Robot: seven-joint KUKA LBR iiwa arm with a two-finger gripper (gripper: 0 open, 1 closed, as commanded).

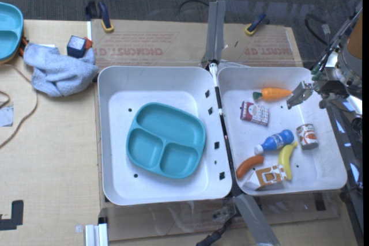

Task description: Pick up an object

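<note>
Right white bin (323, 178) holds the pick targets, clustered for easy reach: orange-white carton (268, 176) at its near edge, yellow plastic banana (286, 161), blue bottle (277, 141), orange toy carrot (274, 93) farthest. Pincer (314, 95) hovers beside the carrot, spread wide, holding nothing.

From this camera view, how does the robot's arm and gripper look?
At the right edge, the gripper is grey metal with slim fingers. Above it sits a dark wrist block, and black cables run along the arm.
</note>
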